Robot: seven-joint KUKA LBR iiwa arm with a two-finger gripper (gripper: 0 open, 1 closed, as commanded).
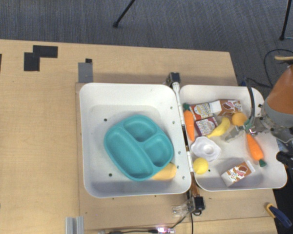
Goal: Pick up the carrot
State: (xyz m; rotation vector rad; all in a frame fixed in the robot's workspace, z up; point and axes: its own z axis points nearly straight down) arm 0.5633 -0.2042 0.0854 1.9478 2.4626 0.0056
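The carrot (254, 148) lies in the right bin (271, 183), toward its right side, tilted so that its orange body runs from upper left down to a green stub at the lower right. A second carrot (189, 124) lies along the left wall of the same bin, nearly parallel to the divider between the bins.

The gripper (248, 126) sits just above the upper end of the right-hand carrot, close to it, at the tip of the arm (284, 97) that reaches in from the right. How far its fingers are spread cannot be told from this angle, and nothing is seen held between them.

Just left of the gripper lie a banana (221, 127) and an orange (239, 118). Farther back are two small snack packets (205, 109), red and white. Near the middle of the bin stands a white cup (206, 148), with a lemon (200, 165) just in front of it. Another small packet (238, 172) rests near the front edge, left of and nearer than the carrot's green end.

The left bin (95, 126) holds a teal divided plate (138, 146), with a yellow object (165, 172) tucked under its near right edge.
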